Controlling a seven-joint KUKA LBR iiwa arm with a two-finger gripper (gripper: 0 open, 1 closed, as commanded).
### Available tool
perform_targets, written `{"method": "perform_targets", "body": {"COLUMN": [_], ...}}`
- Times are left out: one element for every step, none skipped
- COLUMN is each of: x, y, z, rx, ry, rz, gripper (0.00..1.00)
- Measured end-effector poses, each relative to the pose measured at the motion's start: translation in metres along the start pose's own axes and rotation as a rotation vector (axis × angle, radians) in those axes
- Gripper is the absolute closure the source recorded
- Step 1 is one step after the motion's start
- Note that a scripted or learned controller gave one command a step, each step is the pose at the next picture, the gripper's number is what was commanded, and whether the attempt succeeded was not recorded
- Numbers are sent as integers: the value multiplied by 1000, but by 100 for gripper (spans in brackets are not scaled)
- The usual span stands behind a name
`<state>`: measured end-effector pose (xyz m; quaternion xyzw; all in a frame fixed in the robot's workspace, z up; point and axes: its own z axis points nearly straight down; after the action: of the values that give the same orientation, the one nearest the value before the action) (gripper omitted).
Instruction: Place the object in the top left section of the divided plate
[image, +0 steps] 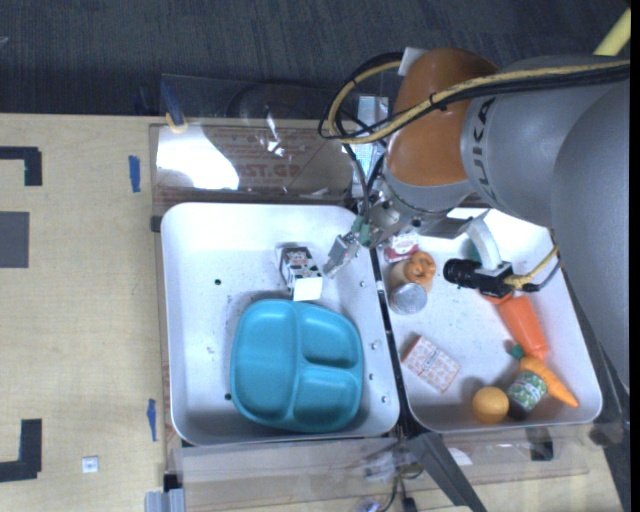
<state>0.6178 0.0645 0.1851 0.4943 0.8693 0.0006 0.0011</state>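
Bright overhead light; glare on bins (190, 300)

Two white bins (190, 330), one blue divided plate (297, 365), two carrots (524, 322) and one orange (490, 403) are counted.

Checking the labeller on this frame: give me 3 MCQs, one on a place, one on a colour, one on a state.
1. Which bin holds the divided plate?
A. the left bin
B. the right bin
C. neither, it is on the bench

2. What colour is the divided plate?
A. red
B. blue-green
C. yellow

3. How does the small white block lie?
A. inside a plate section
B. in the right bin
C. on the left bin floor, just above the plate

Key: 1 A, the plate sits on the left bin floor. 2 B, its whole surface is teal. 3 C, the block lies outside the plate's upper rim, below the gripper.
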Motion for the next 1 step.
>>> {"method": "perform_targets", "body": {"x": [0], "y": [2], "z": [-11], "rx": [-5], "ry": [-3], "rz": [-1], "gripper": [100]}}
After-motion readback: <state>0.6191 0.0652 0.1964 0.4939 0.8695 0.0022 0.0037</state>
